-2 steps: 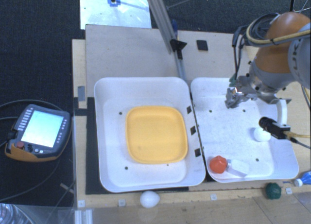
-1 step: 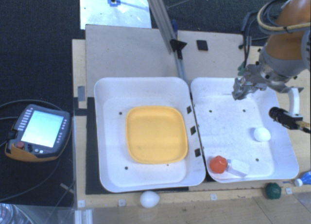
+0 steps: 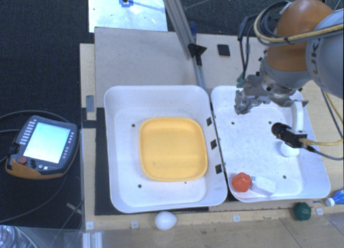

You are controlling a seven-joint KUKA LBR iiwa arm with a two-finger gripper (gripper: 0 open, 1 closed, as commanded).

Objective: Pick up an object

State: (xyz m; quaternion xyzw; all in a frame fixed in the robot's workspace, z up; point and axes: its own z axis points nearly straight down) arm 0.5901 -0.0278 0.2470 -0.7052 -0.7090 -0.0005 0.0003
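The light was bright and even and seemed to come from above. The two shallow white plastic bins (image 3: 161, 101) shone nearly pure white, so their edges were hard to see. A shiny pale floor patch (image 3: 126, 2) at the top glared. Shadows were soft and small. The square yellow plate (image 3: 173, 148) looked a little fuzzy, and the dark carpet (image 3: 40, 42) looked grainy.

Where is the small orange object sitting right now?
The orange object lies in the right bin, at its near left corner, beside a pale white item. The gripper is up at the bin's far end, well away from it.
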